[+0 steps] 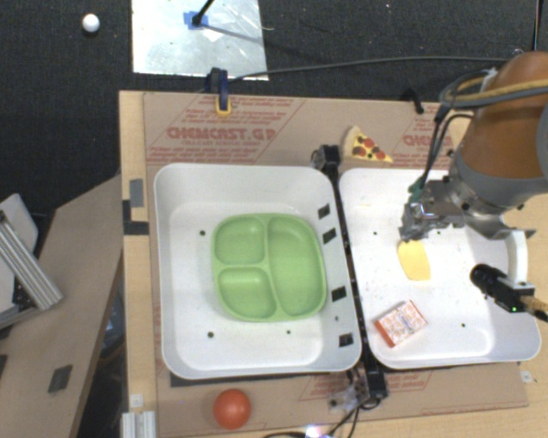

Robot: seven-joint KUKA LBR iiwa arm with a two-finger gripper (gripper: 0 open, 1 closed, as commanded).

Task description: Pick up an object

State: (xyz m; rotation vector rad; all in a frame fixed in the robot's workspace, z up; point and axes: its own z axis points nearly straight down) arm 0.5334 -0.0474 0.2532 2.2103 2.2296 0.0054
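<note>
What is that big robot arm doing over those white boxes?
The grey and orange robot arm is reaching into the right white bin, trying to pick something up. Its gripper sits just above a yellow block. A small red and white box lies nearby in that bin. The left white bin holds a green divided plate. An orange ball and a toy pizza slice lie outside.

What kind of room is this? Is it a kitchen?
Probably a robot lab, not a kitchen. A robot arm reaches over two white bins holding toys: a green plate, a yellow block.
</note>
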